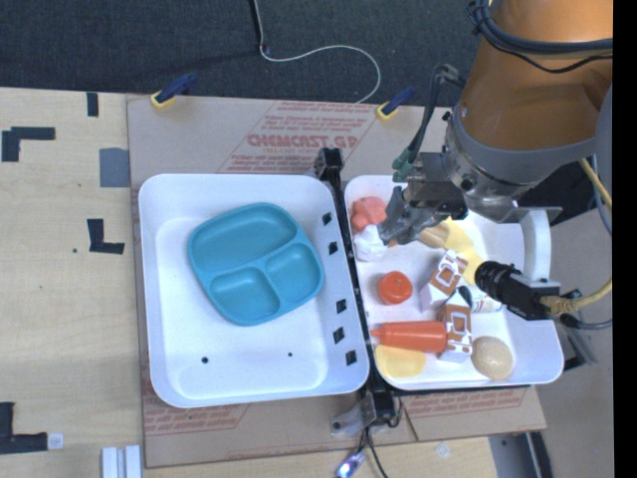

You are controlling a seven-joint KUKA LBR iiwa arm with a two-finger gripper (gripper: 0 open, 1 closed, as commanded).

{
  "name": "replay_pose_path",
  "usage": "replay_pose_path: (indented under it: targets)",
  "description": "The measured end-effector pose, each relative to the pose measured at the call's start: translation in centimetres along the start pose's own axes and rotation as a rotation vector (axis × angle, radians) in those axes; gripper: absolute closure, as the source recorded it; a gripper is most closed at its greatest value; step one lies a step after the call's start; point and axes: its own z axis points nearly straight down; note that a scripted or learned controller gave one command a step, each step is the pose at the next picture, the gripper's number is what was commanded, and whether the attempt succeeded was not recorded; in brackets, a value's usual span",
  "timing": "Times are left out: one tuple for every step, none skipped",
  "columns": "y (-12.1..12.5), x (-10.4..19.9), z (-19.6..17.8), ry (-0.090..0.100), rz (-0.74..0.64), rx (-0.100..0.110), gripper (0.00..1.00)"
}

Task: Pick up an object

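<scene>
- Below the orange-banded wrist, the gripper (398,225) hangs low over the upper left part of the right bin (542,371); whether it is open or closed I cannot tell.
- Just to its left lie a pink toy (368,209) and a small white piece (368,244), the things nearest its tip.
- Below it sits a round orange-red toy (394,287), and farther below a long orange carrot-like toy (410,336) touching a yellow piece (400,362).
- To its lower right stand two small printed cartons (453,302), with a beige egg-shaped toy (492,357) beyond them.
- Far to its left, in the other bin, rests a blue divided plate (256,263).
- Judged by look, these are light, stiff plastic play foods; the rounded ones seem smooth and could squirt out of a pinch, so taking the pink toy across its narrow middle looks safest.
- On the cardboard (299,137) above the gripper, red print reads roughly "CHEMCAST GP"; the carton lettering is too small to read.
</scene>
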Motion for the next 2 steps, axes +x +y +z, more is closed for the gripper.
replay_pose_path:
  targets:
    - [-0.1,4.7,5.2,-0.001,-0.004,0.010,1.00]
    - [-0.1,6.5,8.2,-0.001,-0.001,0.010,1.00]
